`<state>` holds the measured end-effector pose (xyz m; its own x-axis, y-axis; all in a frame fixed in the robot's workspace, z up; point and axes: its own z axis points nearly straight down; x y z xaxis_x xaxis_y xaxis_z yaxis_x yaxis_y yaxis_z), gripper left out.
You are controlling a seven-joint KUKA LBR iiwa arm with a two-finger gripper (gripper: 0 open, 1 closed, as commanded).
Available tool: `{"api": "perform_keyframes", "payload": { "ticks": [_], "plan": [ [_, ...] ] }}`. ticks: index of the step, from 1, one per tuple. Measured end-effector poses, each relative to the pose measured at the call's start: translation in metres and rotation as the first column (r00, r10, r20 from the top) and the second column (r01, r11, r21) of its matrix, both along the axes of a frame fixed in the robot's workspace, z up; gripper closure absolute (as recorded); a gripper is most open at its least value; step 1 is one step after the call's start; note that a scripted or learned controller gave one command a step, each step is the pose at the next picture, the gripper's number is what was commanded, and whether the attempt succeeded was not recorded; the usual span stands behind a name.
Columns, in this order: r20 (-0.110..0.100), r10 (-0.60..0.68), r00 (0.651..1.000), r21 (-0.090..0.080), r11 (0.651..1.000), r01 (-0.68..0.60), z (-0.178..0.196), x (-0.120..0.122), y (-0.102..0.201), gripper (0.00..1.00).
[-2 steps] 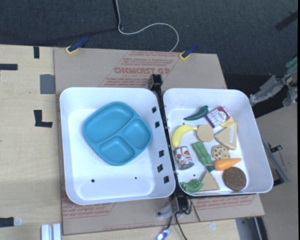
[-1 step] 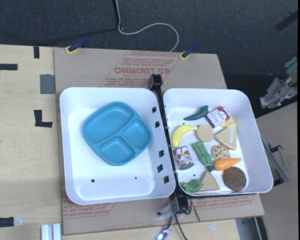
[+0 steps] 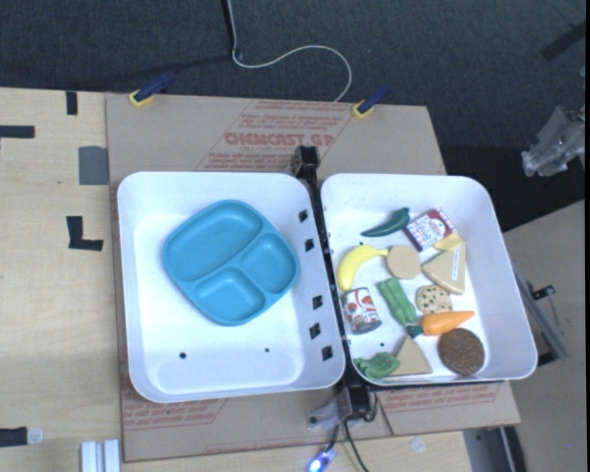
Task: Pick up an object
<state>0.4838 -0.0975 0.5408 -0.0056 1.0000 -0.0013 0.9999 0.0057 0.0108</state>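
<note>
The right bin (image 3: 492, 264) holds several toy foods. A yellow banana (image 3: 359, 262) lies near its left wall, with a green pepper (image 3: 385, 224) and a maroon packet (image 3: 428, 229) behind it. A small can (image 3: 362, 310), a green pickle (image 3: 397, 301), a cookie (image 3: 433, 298) and an orange carrot (image 3: 445, 323) sit in the middle. A brown patty (image 3: 461, 350) lies at the front right. My gripper (image 3: 554, 144) hangs at the far right, outside the bins and beyond the right bin's back corner, with nothing seen in it.
The left bin (image 3: 147, 342) carries a blue divided plate (image 3: 231, 262). A cheese wedge (image 3: 449, 264), a round cracker (image 3: 404, 262), a sandwich triangle (image 3: 411, 357) and a green leaf (image 3: 378, 366) also lie in the right bin. Both bins rest on cardboard (image 3: 275, 131).
</note>
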Motion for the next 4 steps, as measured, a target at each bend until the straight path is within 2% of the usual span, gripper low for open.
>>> {"api": "perform_keyframes", "payload": {
  "ticks": [1, 2, 3, 4],
  "plan": [
    [-0.012, 0.007, 1.000, 0.003, 1.000, -0.007, -0.006, 0.000, 0.098, 1.00],
    [-0.012, 0.004, 1.000, 0.002, 1.000, -0.004, -0.006, 0.000, 0.169, 1.00],
    [-0.012, 0.002, 1.000, 0.002, 1.000, -0.002, -0.007, 0.000, 0.229, 1.00],
    [-0.012, -0.001, 1.000, 0.002, 1.000, 0.001, -0.007, 0.000, 0.260, 1.00]
  ]
}}
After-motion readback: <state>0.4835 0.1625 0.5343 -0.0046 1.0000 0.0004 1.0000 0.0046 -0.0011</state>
